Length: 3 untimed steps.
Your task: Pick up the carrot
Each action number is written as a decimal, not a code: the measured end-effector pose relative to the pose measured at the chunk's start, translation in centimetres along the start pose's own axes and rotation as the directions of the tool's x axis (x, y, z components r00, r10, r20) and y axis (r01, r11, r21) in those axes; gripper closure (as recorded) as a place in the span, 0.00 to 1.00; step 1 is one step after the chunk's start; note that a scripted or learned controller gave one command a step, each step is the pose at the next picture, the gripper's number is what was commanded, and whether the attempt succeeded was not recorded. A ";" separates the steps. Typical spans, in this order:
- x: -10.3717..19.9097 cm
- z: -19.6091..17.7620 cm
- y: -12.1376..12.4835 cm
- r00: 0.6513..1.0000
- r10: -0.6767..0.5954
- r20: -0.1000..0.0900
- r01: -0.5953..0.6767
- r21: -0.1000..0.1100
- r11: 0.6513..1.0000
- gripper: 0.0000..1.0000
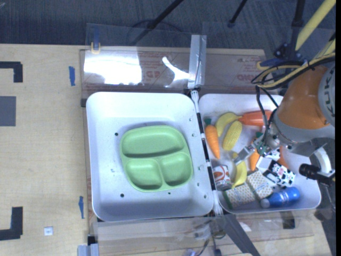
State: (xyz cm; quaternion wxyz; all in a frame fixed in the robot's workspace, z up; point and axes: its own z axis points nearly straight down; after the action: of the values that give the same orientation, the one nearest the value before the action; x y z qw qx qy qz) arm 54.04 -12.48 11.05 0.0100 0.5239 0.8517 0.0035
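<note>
The two-finger gripper [254,149], jaw state impossible to tell, may catch the corn cob [233,134] beside the long orange carrot [213,141] at centre right.

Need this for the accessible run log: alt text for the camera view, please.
The grey and orange arm reaches from the right over the right bin, its gripper low among cluttered toy food, near a carrot by the bin's left wall. Around it lie a corn cob, a banana and a blue bottle. The left bin holds a green divided plate.
</note>
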 end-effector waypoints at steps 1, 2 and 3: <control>-0.1 -1.0 0.1 1.000 0.000 0.003 0.000 -0.003 1.000 1.00; 3.3 0.7 -3.8 0.991 -0.137 0.002 0.137 -0.005 0.991 1.00; 2.4 -7.4 7.3 0.945 -0.326 -0.014 0.326 0.008 0.945 1.00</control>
State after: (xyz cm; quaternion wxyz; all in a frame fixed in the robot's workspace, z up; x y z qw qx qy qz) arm 59.31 -7.01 18.55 0.0022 0.3758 0.9267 0.0007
